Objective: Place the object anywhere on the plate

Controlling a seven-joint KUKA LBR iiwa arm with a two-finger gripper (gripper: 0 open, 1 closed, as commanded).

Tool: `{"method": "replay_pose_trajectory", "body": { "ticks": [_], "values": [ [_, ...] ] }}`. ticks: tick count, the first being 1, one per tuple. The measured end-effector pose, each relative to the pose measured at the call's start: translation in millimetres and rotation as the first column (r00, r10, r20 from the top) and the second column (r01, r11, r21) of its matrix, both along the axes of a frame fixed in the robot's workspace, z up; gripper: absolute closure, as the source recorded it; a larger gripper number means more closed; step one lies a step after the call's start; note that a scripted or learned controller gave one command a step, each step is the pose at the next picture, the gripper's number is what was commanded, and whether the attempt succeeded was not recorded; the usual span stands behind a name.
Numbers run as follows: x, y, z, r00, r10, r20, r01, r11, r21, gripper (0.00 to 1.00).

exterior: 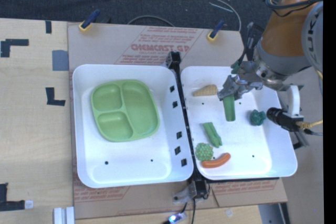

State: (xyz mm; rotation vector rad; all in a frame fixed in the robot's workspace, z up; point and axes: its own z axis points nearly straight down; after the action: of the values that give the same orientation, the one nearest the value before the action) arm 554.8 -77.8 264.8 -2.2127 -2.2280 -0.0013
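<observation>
Camera view: gripper (230,96) over the right bin (278,165), fingers closed on the top of a green cylinder-shaped object (229,109) hanging upright just above the bin floor; green divided plate (125,110) sits in the left bin (84,128), well apart from the held object. Also in the right bin: tan cone-like piece (205,91) just left of the gripper, dark green lump (256,117) to its right, flat green strip (212,134) below, broccoli (204,152) touching an orange-red sausage (216,160) near the front edge.
</observation>
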Motion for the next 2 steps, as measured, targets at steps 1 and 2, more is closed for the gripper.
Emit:
{"method": "replay_pose_trajectory", "body": {
  "ticks": [1,2],
  "values": [
    [14,61,-14,1.0,0.0,-0.002,0.0,1.0,-0.001,1.0],
    [27,113,-12,1.0,0.0,-0.001,0.0,1.0,0.0,1.0]
  ]
}}
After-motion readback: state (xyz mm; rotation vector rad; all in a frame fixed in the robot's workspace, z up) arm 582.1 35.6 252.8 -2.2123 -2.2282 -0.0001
